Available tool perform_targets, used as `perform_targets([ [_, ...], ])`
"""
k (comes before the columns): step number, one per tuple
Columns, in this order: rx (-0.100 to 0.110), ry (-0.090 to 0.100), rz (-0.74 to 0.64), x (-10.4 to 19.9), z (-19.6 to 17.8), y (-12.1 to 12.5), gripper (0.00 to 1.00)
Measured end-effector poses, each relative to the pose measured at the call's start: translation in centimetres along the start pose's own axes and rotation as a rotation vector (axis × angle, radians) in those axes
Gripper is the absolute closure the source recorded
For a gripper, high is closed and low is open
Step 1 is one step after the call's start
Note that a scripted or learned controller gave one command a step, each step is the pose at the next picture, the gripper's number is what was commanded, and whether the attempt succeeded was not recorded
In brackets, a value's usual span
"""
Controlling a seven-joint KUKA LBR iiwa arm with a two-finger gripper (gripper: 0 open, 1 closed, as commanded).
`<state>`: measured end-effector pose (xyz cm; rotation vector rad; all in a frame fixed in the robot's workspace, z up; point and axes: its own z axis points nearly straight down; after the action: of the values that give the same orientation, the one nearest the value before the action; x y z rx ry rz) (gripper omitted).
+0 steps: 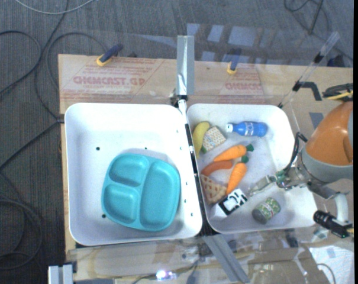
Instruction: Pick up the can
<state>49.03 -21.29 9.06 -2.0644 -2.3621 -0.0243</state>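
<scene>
At the frame's left, a teal plate (142, 192) lies in the left bin (84, 129). In the right bin (273, 114), the can (266, 209) lies on its side at lower right, beside a black-and-white box (232, 202). Just above the can hangs the pincer (263, 184), apart from it; I cannot tell whether it is open.

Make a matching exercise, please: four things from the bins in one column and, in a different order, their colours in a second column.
Things:
1. can
2. bottle
3. divided plate
4. banana

Colours:
A. yellow
B. turquoise
C. grey-green
D. blue with a white cap

Pairs: 1-C, 2-D, 3-B, 4-A
</scene>
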Motion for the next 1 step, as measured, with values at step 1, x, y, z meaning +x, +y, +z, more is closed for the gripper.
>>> perform_targets([
  [1,0.009,-0.009,-0.04,-0.56,-2.37,-0.55,0.0],
])
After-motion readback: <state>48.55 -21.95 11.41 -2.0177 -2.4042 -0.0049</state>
